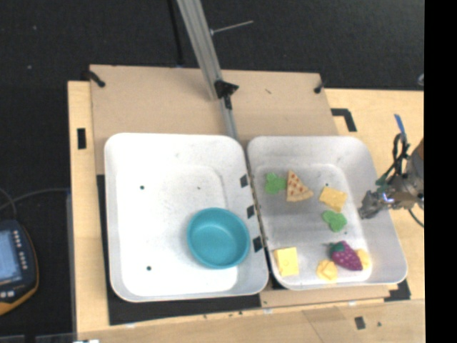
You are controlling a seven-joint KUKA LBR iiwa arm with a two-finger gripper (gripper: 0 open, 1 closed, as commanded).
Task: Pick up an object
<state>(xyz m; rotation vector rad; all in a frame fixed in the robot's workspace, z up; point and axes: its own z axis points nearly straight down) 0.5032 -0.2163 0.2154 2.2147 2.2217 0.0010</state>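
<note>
- The left bin (143, 163) is occupied by one thing, a blue bowl (218, 237) near its lower right corner; the upper and left floor of it is left open for passage.
- The right bin (285, 152) is crowded: a green piece (275, 184), a waffle slice (298, 187), a yellow chunk (333, 197) and a second green piece (334, 221) are spread across its middle.
- Its lower strip is blocked by a yellow block (287, 261), purple grapes (345, 255) and a small yellow piece (327, 269).
- Bare floor is seen along the right bin's upper part and between the waffle slice and the yellow block.
- The gap above the two bins' shared edge is crossed by a slanted metal pole (203, 41).
- The right bin's right rim is taken up by the gripper (373, 204).
</note>
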